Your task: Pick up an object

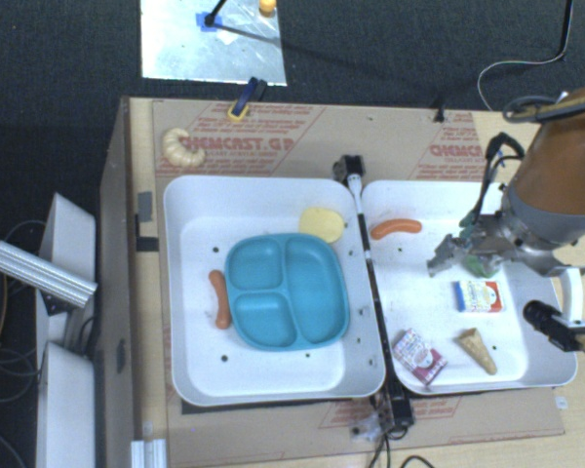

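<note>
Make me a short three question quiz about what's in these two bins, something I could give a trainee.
1. True or false: the blue divided plate lies in the left bin.
2. Which item lies nearest the gripper? A) the cone-shaped piece B) the blue and white carton C) the yellow round piece
3. Fill in: the right bin holds one sausage, close to its ___ wall.

Key: 1 true; 2 B; 3 far

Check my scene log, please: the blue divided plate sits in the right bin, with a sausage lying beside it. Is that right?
Not quite. The camera view shows the blue divided plate in the left bin, not the right. The sausage does lie beside it, on its left.
</note>
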Controlling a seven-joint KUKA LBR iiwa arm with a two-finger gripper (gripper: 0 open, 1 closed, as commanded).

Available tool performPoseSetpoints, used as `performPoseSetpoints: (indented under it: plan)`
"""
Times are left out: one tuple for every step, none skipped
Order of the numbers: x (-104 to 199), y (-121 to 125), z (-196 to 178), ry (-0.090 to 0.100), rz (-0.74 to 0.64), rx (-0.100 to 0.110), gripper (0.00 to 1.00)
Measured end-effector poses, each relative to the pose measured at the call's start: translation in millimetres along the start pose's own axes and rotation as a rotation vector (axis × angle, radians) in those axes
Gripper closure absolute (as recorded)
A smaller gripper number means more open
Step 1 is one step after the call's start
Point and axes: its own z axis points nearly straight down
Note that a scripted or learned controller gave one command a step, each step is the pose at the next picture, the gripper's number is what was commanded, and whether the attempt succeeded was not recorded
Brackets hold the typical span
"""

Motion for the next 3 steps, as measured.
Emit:
performPoseSetpoints:
  plan:
    - [-55.0, 16.7, 60.0, -0.001, 0.003, 0.001, 0.00]
    - [-99.7, 55.2, 130.0, -0.002, 0.002, -0.001, 0.00]
    - [-99.5, 56.5, 118.8, -0.002, 0.001, -0.004, 1.00]
